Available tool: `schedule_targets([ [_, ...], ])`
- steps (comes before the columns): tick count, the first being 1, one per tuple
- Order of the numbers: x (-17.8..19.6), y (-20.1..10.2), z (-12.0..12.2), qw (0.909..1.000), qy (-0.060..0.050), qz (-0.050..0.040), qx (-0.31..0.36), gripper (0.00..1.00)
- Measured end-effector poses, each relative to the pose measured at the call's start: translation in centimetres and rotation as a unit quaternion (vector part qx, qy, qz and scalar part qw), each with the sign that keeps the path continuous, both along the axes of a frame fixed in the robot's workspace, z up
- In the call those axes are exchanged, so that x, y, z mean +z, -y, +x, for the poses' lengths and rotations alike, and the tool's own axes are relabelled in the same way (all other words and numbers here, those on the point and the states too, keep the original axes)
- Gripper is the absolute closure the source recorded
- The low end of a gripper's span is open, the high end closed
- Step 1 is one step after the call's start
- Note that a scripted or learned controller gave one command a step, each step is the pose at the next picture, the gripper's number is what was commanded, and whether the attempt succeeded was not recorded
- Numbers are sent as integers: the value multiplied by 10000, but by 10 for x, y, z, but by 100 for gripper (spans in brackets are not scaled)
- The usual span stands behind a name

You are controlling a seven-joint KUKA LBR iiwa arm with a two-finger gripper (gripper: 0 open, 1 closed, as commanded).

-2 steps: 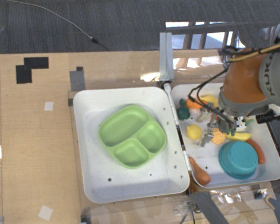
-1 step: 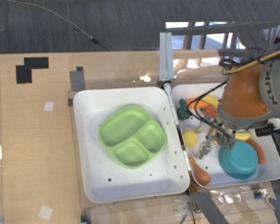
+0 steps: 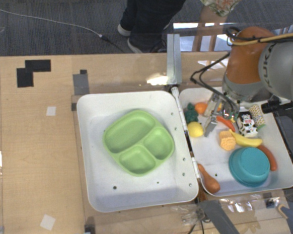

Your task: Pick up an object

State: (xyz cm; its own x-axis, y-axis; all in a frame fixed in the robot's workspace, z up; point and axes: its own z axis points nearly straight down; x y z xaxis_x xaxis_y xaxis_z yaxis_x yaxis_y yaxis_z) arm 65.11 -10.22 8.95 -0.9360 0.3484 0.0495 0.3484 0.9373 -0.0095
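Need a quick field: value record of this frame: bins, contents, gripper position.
left bin: holds a green divided plate
right bin: toy food and a teal bowl
items near gripper: yellow lemon, corn cob, banana, orange carrot
other items: green piece at the bin's left wall, cow toy
gripper: low over the right bin, between lemon and carrot
held object: none visible between the fingers
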Motion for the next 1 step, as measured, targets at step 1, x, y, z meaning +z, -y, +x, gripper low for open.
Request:
schedule_targets([
  [1, 0, 10, -42, 9983, 311, -55, -487, 0],
])
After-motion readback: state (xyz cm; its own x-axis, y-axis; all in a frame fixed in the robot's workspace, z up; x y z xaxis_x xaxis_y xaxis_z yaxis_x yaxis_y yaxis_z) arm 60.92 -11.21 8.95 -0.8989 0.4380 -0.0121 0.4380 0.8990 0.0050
